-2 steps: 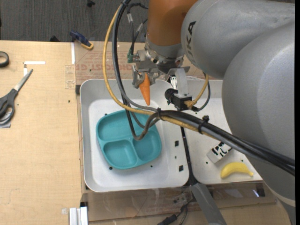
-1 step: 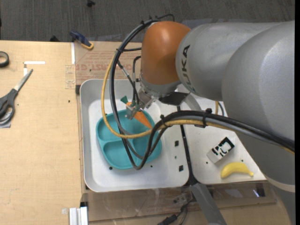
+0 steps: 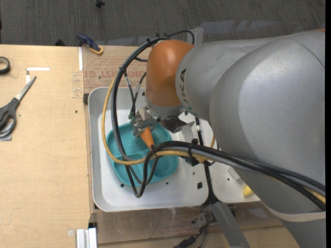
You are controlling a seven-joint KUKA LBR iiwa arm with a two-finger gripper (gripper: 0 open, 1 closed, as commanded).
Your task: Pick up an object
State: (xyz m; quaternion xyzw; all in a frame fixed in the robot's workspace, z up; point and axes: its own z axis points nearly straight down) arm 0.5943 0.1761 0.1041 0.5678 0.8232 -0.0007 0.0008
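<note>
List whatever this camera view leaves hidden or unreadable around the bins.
- Gripper: open or shut unreadable; wrist and cables cover it.
- Teal dish: partly covered by cables.
- Right bin: mostly hidden under the arm.
- Yellow object: a sliver peeks out, identity unclear.
- Scissors: handles cut by left edge.

Grey arm, orange band above wrist. Teal dish in white bin; small orange piece over dish. Yellow object at second white bin's near edge. Black and yellow cables looping. Tan wood counter; scissors, black handles, silver blades, at left edge. Dark grey floor beyond.
</note>
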